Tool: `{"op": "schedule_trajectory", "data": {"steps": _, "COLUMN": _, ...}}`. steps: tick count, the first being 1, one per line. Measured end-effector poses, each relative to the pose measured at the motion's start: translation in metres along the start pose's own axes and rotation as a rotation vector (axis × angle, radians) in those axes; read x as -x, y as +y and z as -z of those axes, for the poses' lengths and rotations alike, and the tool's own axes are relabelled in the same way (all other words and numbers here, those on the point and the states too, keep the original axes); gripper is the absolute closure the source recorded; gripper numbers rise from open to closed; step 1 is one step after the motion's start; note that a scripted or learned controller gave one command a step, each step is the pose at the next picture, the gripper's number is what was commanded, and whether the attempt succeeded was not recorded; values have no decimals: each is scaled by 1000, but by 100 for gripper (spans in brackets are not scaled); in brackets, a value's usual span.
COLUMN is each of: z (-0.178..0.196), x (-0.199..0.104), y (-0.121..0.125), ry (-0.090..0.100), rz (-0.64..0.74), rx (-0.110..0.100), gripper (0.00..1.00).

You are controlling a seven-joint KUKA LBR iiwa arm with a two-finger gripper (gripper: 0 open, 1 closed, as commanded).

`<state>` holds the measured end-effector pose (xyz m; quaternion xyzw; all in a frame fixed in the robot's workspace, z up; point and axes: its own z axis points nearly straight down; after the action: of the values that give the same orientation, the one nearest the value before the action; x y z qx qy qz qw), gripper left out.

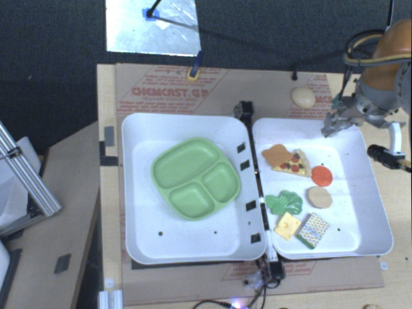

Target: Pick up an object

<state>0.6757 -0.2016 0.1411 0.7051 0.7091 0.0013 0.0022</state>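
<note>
A: Gripper (336, 122) hangs over the far right corner of the right bin (367, 172), w/ nothing between the fingers as far as I see. Released or clenched? Can't tell from here, too small and dark.

B: So what's it after? Task just says an object.

A: Nearest thing inside the bin is the pizza (286, 159), then the red disc (322, 176). Both lie toward the front-left of the gripper, i.e. down into the bin and toward the divider. Pizza's long axis runs roughly across the bin, left to right, point end toward the disc.

B: Other stuff?

A: Tan disc (319, 197) just below the red one, nearly touching it. Green leaf (285, 203), cheese (288, 225) and a patterned block (313, 230) bunch near the front; cheese and block look touching. Beige ball (303, 97) sits outside the bin on the cardboard, behind the rim.

B: Room to work?

A: Decent. Bare white floor betw. gripper and pizza, and along the right wall. I'd guess the pizza is the easier grab: apart from its neighbours, though it's flat, so fingers may skid. Front cluster is crowded, close to the rim.

B: Left bin?

A: Left bin (138, 172) holds just a green tray (195, 177), well apart from the arm.
</note>
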Motion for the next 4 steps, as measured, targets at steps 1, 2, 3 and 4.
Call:
{"op": "schedule_trajectory", "data": {"steps": 1, "z": 64, "x": 5, "y": -2, "ry": -1, "rz": -4, "rx": 4, "gripper": 100}}
{"op": "schedule_trajectory", "data": {"steps": 2, "z": 86, "x": 5, "y": -1, "ry": 0, "rz": -1, "rx": 0, "gripper": 100}}
{"op": "schedule_trajectory", "data": {"steps": 3, "z": 82, "x": -49, "y": -11, "ry": 1, "rz": 1, "rx": -4, "gripper": 100}}
{"op": "schedule_trajectory", "data": {"steps": 4, "z": 79, "x": -104, "y": -22, "ry": 3, "rz": 4, "rx": -4, "gripper": 100}}
